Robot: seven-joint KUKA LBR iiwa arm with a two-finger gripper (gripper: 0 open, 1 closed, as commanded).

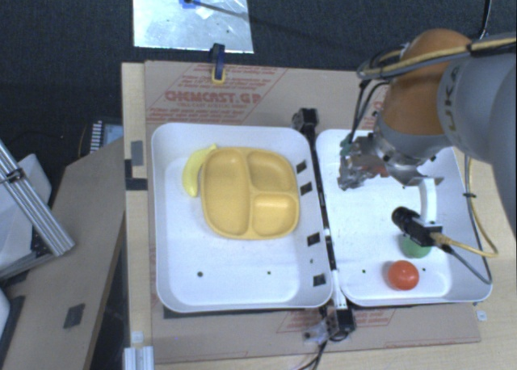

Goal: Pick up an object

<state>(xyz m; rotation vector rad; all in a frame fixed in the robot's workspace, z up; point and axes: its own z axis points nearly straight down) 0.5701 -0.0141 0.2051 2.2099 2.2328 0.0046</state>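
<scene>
- The gripper [353, 176] hangs over the right bin [355, 271], upper left part; whether it is spread or closed, I cannot tell.
- A red ball [403, 275] lies well apart, near the bin's front, beside a green object [416, 247].

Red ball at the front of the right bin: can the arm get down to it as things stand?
Probably yes. The red ball lies in the open near the right bin's front wall, with nothing over it. The gripper is above that bin, farther back. A green object beside the ball could crowd a grasp.
</scene>
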